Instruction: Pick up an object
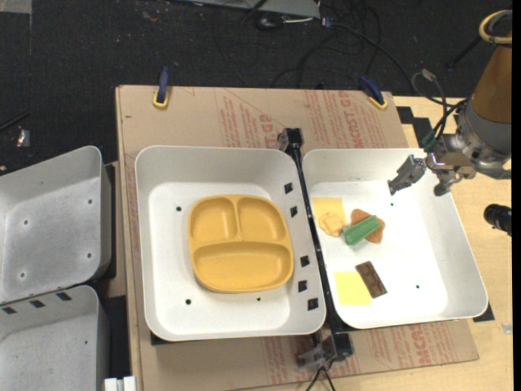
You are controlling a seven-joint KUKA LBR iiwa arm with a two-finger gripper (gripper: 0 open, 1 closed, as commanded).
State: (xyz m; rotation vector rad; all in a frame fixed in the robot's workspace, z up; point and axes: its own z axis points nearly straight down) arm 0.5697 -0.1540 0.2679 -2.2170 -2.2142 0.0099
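Several small objects lie in the right bin (431,243): a pale yellow piece (328,215), a green cylinder (359,231) resting on an orange piece (364,218), a brown bar (371,279) and a yellow square (352,288). My gripper (423,176) hangs over the bin's upper right part, open, with nothing between its fingers. It is well to the right of and above the objects.
The left bin (163,218) holds a yellow divided plate (241,243). A black divider (305,226) runs between the bins. Two white bin lids (49,218) lie at the far left. The arm (492,96) reaches in from the right.
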